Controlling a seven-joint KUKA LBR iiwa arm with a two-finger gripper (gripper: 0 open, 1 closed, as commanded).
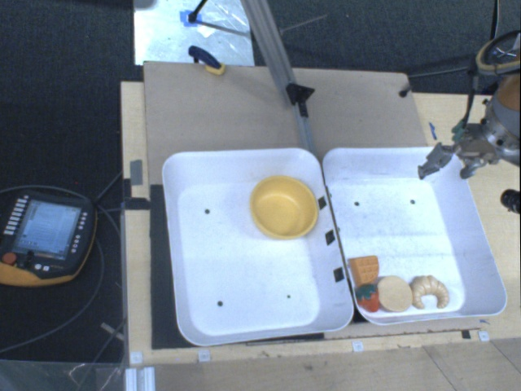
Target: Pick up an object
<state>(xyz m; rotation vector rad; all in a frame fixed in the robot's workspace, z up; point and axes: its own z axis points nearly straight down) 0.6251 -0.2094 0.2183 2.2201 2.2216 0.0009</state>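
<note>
A yellow bowl (283,206) sits in the left bin (203,300), near its upper right corner. At the front of the right bin (476,243) lie an orange block (364,268), a red and green piece (369,296), a round beige disc (395,293) and a croissant (430,291), all close together. My gripper (451,164) hangs over the right bin's far right corner, well away from those items. Its two fingers stand apart, open, with nothing between them.
A metal pole (273,43) slants across the brown board behind the bins. A teach pendant (42,235) lies on the floor at the left. Black clips (329,236) mark the seam between the bins.
</note>
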